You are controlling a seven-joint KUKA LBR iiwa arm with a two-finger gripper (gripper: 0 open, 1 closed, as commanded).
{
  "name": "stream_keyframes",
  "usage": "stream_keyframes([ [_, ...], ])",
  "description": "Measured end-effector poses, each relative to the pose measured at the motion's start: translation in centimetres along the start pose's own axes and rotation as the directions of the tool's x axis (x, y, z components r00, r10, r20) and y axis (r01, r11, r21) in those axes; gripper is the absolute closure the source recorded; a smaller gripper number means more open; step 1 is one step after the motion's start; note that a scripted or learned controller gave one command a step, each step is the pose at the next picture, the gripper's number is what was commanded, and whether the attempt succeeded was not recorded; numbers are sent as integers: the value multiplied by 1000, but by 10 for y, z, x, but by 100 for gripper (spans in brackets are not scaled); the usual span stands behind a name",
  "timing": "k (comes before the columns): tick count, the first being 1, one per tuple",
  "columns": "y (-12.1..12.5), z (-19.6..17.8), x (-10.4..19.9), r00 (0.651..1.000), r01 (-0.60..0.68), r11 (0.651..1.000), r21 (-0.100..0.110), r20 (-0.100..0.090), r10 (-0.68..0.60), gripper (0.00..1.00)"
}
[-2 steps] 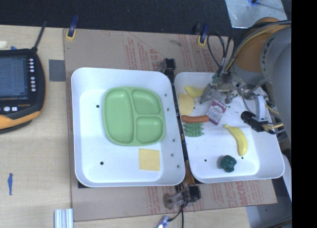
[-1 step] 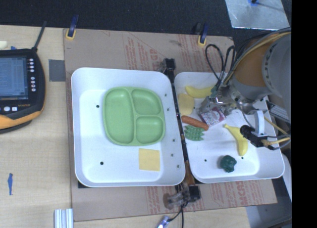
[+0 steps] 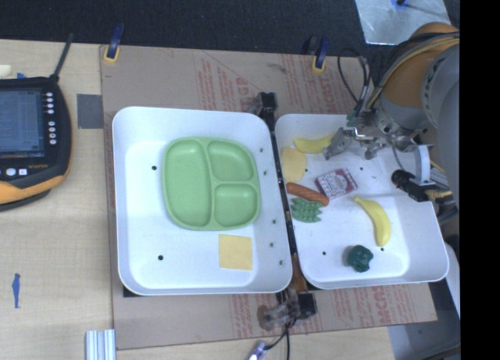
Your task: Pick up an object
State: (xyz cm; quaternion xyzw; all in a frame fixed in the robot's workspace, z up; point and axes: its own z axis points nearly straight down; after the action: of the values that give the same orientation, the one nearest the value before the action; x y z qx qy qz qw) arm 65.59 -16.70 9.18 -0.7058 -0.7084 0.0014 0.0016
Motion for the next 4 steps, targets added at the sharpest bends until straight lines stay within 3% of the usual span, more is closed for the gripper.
stream_keyframes([
  [1, -86, -52, -46, 1000, -2, 1000, -2, 1, 2, 0],
  [2, -160, 1, -25, 1000, 1, 1000, 1, -1, -1, 0],
  [3, -160, -9, -26, 1000, 5, 1000, 3, 0, -5, 100],
  [4, -144, -81, 36, 1000, 3, 1000, -2, 0, -3, 100],
])
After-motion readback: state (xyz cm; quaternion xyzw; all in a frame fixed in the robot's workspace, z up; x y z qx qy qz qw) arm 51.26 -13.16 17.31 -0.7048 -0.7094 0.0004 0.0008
